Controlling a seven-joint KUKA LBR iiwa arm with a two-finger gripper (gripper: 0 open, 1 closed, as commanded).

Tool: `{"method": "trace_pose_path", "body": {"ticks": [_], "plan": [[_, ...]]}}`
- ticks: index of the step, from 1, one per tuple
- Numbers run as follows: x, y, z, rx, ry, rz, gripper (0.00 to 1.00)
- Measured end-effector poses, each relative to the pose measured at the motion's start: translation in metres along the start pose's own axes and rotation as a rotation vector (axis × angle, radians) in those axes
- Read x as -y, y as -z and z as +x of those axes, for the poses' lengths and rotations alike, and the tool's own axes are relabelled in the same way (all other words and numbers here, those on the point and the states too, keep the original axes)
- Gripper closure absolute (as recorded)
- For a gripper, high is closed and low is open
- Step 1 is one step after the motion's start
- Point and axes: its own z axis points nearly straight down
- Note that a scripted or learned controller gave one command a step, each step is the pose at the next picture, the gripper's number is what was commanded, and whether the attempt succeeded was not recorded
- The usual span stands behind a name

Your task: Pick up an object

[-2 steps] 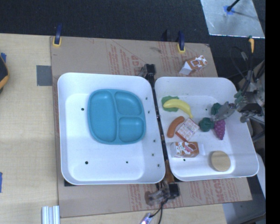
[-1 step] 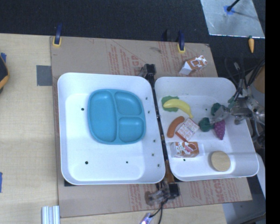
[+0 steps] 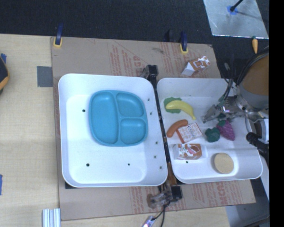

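Note:
The right white bin (image 3: 246, 174) holds the loose objects. A yellow banana (image 3: 181, 108) lies beside a green piece (image 3: 171, 100) at the upper left, with an orange sausage (image 3: 176, 127) below them. Two small printed packets (image 3: 190, 132) (image 3: 188, 151) lie near the middle. A dark green broccoli piece (image 3: 212, 135), purple grapes (image 3: 226, 129) and a round tan cookie (image 3: 223, 163) sit toward the right. My gripper (image 3: 209, 115) hovers over the right half of this bin, just above the broccoli and grapes, open with nothing between its fingers.
The left white bin (image 3: 73, 169) holds a blue divided plate (image 3: 118, 117). A small carton (image 3: 196, 66) lies on the cardboard behind the right bin. The arm's orange band (image 3: 255, 77) comes in at the right edge. Clamps hold the cardboard at the back.

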Motion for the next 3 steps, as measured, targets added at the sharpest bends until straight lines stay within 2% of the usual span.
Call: {"method": "trace_pose_path", "body": {"ticks": [1,2,3], "plan": [[-0.066,0.001,0.008,-0.002,-0.002,-0.002,0.00],[-0.048,0.001,0.000,-0.002,-0.002,-0.001,0.00],[-0.048,0.012,0.000,-0.002,0.001,0.000,1.00]]}}
